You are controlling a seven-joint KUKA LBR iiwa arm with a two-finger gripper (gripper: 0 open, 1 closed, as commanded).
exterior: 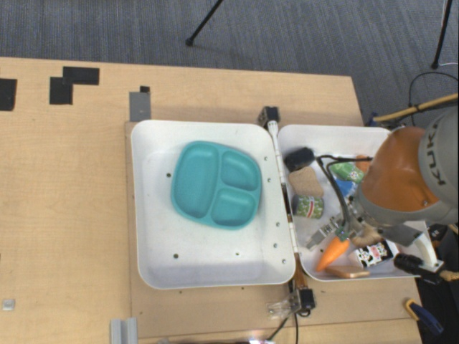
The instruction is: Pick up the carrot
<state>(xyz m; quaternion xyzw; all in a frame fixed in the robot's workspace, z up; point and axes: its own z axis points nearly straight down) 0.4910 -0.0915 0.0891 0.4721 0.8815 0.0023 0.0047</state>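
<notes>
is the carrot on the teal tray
No, the carrot lies in the right bin, while the teal tray sits in the left bin.

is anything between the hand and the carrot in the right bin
Nothing visible is. The hand sits right at the upper end of the carrot, low in the right bin. A green can lies up and to the left, apart from the carrot.

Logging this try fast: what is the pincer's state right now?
Pincer: down in the right bin at the carrot; open or closed cannot be told.
</notes>
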